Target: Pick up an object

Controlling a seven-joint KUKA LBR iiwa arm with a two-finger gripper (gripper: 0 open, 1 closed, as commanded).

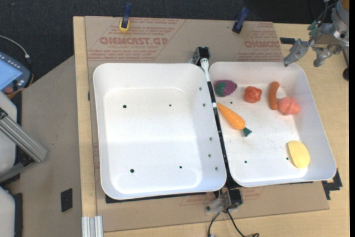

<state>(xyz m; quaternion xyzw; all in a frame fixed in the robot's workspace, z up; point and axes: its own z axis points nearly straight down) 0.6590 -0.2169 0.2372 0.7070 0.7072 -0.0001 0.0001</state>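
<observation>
Nothing is picked up yet: the gripper (pixel 308 56) hovers with fingers spread and bare, beyond the right white plastic bin's (pixel 317 136) far corner. Below them lie a slim orange sausage-shaped toy (pixel 273 95), a pink lumpy toy (pixel 289 106), and farther off an orange plastic carrot (pixel 231 116); descent and grasp remain.

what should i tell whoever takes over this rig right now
Gripper: open, holding nothing, above the bench just past the right bin's far right corner.
In the right bin: purple piece, red piece, sausage, pink piece, carrot, yellow piece.
Done: nothing picked yet.
Left: move over the bin, descend, grasp one object, lift.
</observation>
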